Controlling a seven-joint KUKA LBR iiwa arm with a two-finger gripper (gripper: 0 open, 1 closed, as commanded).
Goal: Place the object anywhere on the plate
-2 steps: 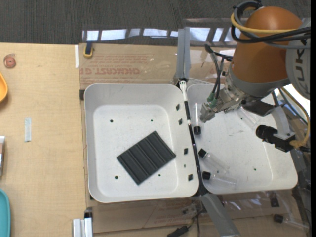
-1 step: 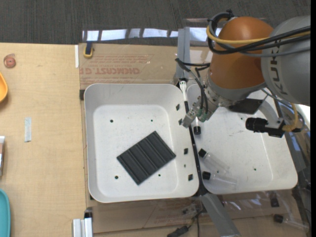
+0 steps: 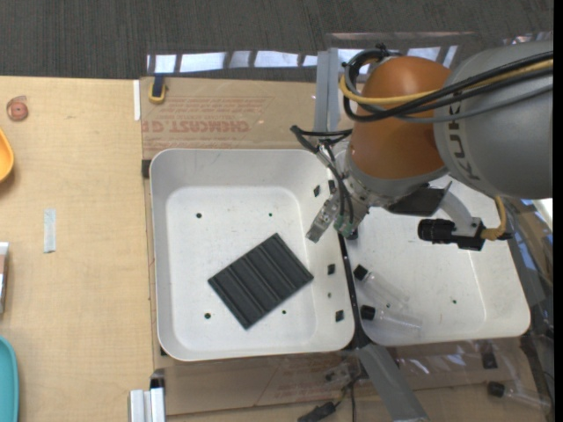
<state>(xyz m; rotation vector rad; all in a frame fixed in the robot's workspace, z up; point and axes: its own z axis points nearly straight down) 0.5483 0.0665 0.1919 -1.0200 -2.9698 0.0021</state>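
A dark ribbed rectangular plate (image 3: 260, 280) lies flat and turned at an angle in the left white bin (image 3: 176, 236), near its front middle. My gripper (image 3: 331, 221) hangs under the orange wrist band (image 3: 396, 130), above the divider between the two bins, up and to the right of the plate and apart from it. A small grey piece (image 3: 318, 228) shows at the gripper's tip; whether it is a held object is unclear. A faint clear item (image 3: 391, 313) lies in the right bin (image 3: 493, 315) near its front left.
The grey arm (image 3: 510, 121) covers the back of the right bin. Black clips (image 3: 361, 273) sit along the divider. A cardboard sheet (image 3: 220, 117) lies behind the left bin. The wooden bench (image 3: 70, 236) extends to the left.
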